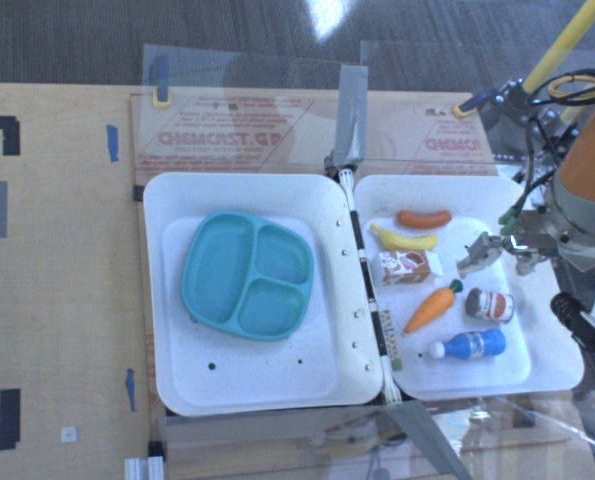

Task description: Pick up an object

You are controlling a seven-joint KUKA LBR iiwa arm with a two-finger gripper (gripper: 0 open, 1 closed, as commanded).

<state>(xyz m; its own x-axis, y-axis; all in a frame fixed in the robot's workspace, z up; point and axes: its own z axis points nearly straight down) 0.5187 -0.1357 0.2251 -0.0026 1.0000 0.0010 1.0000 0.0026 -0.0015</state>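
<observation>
Nearest the camera, along the bottom edge, the wooden surface [57,268] is carrying two shallow white bins side by side. In the right bin [552,363], closest to its near wall, a small blue bottle with a white cap [469,346] is lying on its side, cap pointing left. Just behind it, a toy carrot [429,308] is lying at a slant with its green tip up and to the right, and beside that tip a small can with a red and white label [489,305] is resting on its side. Further back, a small brown and white packet [405,266] is sitting just behind the carrot, a yellow banana [403,237] is lying right behind the packet, and a red-brown sausage [423,218] is lying farthest back, near the banana.

The gripper [480,253] is hanging over the right bin, reaching in from the right, just above the can and to the right of the packet. Its fingers are standing apart, with nothing between them. The arm's orange band [584,163] is showing at the right edge.

In the left bin [177,388], a teal plate with three compartments [248,275] is lying flat near the middle. Beyond both bins, clear panels with red lettering [227,133] are lying on the surface.
</observation>
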